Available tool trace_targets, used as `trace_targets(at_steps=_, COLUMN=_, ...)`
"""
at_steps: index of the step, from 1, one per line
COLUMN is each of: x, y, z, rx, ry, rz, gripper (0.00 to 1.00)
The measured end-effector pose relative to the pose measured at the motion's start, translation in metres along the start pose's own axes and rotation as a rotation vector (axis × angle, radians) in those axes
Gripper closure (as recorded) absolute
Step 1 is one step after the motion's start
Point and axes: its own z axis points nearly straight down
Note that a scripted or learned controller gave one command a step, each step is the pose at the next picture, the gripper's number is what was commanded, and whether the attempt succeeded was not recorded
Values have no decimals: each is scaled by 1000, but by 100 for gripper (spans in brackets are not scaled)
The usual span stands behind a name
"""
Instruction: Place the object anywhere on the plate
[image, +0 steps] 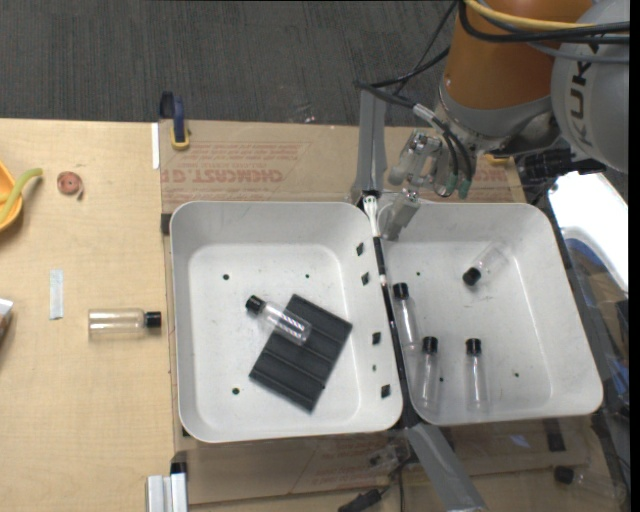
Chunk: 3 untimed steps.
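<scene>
On the dark ribbed plate (300, 352) in the left bin (200, 400) a clear vial (278, 316) already lay, so the task looked done, while my pincer (402, 207), its state impossible to tell, hung above the bins' shared rim.

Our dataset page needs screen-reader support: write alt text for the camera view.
A clear vial lies on a black plate in the left white bin. Four more vials lie in the right bin, and the gripper hangs over the divide between them.
</scene>
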Motion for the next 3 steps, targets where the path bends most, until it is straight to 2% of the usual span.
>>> trace_targets(at_steps=1, x=-47, y=-82, z=7, rx=1, ry=0, rz=-92, gripper=0)
trace_targets(at_steps=2, x=-61, y=-139, z=-100, rx=0, ry=-1, rz=-172, gripper=0)
trace_targets(at_steps=3, x=-88, y=-239, z=-126, rx=1, ry=-1, rz=-221, gripper=0)
